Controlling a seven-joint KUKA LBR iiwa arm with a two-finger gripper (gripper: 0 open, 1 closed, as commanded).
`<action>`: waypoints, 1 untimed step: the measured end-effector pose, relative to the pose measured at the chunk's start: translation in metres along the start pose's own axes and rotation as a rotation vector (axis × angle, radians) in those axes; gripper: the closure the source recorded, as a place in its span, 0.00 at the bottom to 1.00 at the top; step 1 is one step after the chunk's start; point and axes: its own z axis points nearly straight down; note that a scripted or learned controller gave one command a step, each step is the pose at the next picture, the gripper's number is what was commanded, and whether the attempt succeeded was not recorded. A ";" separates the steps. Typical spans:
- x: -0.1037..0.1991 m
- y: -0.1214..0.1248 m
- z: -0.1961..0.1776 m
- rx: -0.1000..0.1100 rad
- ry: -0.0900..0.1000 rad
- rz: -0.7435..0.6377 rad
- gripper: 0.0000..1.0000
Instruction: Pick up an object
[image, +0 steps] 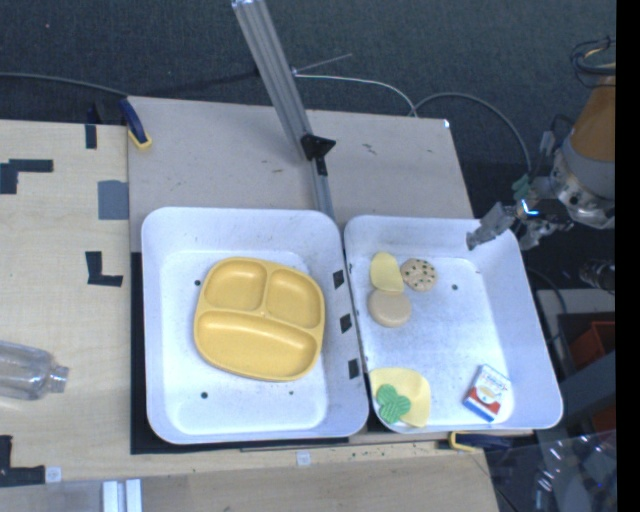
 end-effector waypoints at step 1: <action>0.068 -0.047 0.102 0.011 0.006 -0.002 0.00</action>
